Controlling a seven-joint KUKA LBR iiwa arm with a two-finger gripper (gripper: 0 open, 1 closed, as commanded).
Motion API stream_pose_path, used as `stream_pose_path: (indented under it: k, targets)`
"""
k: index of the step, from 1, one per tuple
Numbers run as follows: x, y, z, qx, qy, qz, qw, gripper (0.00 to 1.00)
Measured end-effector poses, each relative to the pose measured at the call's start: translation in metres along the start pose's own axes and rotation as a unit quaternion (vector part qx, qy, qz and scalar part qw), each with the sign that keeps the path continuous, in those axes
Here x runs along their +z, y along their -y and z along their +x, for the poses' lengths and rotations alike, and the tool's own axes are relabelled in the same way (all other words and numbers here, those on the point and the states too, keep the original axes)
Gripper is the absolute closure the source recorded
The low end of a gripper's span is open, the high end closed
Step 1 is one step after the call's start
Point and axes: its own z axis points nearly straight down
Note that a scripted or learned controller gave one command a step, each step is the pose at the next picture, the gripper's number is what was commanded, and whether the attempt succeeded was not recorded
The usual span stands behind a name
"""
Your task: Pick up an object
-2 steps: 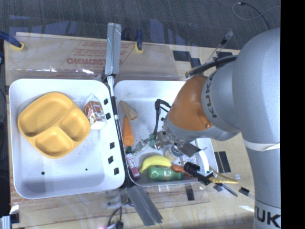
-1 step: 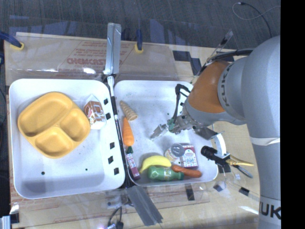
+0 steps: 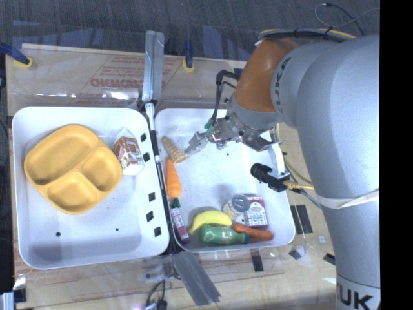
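1. From my remote seat I see the pincer (image 3: 195, 143) reaching in from the right over the far left part of the right bin (image 3: 213, 173), its grey fingers pointing down and left.
2. I cannot tell how far the pincer is parted; the fingertips blur together, and I see nothing clamped between them.
3. The nearest thing to it is a ridged tan piece, maybe a toy bread stick or cone (image 3: 173, 150), lying just beside the fingertips on their left, close to the bin's left wall. Whether it touches the tips I cannot tell.
4. An orange carrot (image 3: 173, 179) lies just below that tan piece, pointing along the same wall, clear of the pincer.
5. Further toward the near edge sits a small red-labelled bottle (image 3: 177, 220) against the left wall.
6. In the near part of the right bin, well apart from the pincer, a cluster sits together: a yellow banana (image 3: 210, 219), a green bottle (image 3: 222, 236) lying on its side, a second, smaller carrot (image 3: 255, 232), a red-labelled box (image 3: 257, 212), and a round grey-lidded item (image 3: 239, 203) I cannot identify.
7. The left bin (image 3: 84, 237) holds a yellow 3-compartment tray (image 3: 71, 168) and, just beside its right edge, a small brown-and-white carton (image 3: 128, 152).
8. Both bins rest side by side on the counter (image 3: 77, 76).
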Motion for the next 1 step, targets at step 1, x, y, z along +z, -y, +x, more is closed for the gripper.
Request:
stream_pose_path:
  k: [1]
  targets:
    - [-0.0421,-0.0042,0.0944,-0.056,0.0,0.0,0.9985,0.0]
